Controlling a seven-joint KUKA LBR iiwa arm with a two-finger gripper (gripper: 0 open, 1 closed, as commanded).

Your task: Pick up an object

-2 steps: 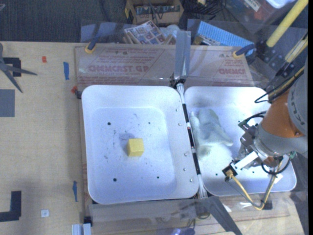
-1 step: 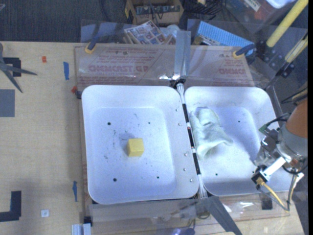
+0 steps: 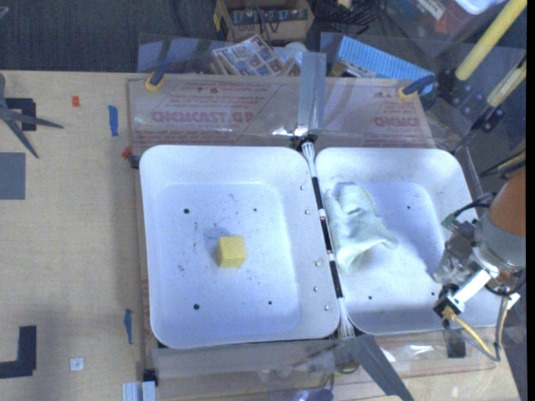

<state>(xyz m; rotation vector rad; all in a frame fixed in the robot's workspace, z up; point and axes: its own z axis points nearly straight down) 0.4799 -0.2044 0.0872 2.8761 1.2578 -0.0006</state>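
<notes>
A small yellow block [image 3: 231,251] lies near the middle of the left bin [image 3: 167,174]. A crumpled white cloth [image 3: 355,225] lies in the left part of the right bin [image 3: 418,170], close to the divider. My gripper [image 3: 452,267] hangs over the right bin's right side, well to the right of the cloth and apart from it. Nothing shows between its tips.
A clear plastic sheet [image 3: 251,111] stands behind both bins. Boxes and cables crowd the area beyond it. A wooden benchtop [image 3: 67,224] stretches to the left of the bins, with bits of blue tape and black marks on it.
</notes>
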